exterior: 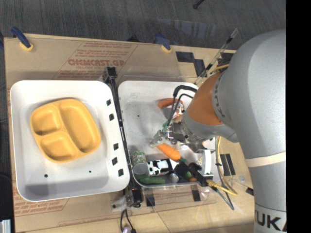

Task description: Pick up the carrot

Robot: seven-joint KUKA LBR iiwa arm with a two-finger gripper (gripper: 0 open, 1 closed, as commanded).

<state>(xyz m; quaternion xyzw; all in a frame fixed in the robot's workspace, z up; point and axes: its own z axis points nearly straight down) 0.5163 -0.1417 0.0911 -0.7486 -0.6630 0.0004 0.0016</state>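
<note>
Two shallow white bins sit side by side on a brown worktop with red print on it. The left bin carries a yellow plate with three compartments, lying flat towards that bin's left half. The right bin holds a cluster of small things along its near edge, and the grey arm reaches in over it from the right, its orange band above the bin's right part.

The carrot lies in the right bin, right of its middle and towards the near side, slanting with its thicker end to the upper left. The tool hangs directly over the carrot's far side, very close to it. Whether it touches the carrot cannot be told, and whether it is wide or narrow cannot be told either.

Near the bin's far wall, partly behind the wrist, lies a red-orange piece. Just beside the carrot on its near side stands a black-and-white toy. Left of that is a small can with a green label, and along the near wall lies a long green vegetable.

Two blue clamps grip the worktop's far edge.
</note>
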